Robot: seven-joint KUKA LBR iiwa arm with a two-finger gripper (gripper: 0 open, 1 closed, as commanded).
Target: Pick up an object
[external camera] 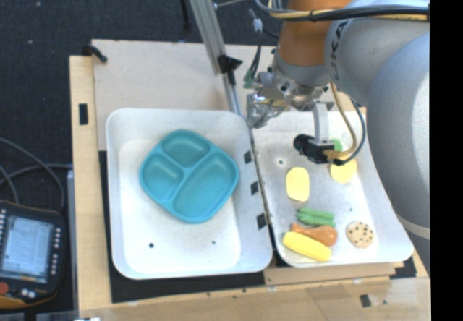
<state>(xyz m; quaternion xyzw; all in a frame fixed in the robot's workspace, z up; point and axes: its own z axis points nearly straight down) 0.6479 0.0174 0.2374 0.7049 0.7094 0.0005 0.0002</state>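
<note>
Right bin (383, 211) carrying the pickings: pale yellow slab (297, 184) mid-bin, a second yellow piece (343, 170) just right of it, then green pod (315, 216), orange carrot (318, 232), yellow banana (307, 246) and speckled cookie (359, 234) clustered near the front rim. Likely toy food, so light, stiff, a bit slick. Slab standing apart from its neighbours: best target, pinched across the narrow sides. Cluster touching, awkward to separate. Gripper (258, 111) hanging at the bin's back-left corner, right by the dividing rims; spread or closed, cannot tell. Nothing between it and the slab but bare floor. Left bin (123, 240) holding a blue divided plate (189, 175).
</note>
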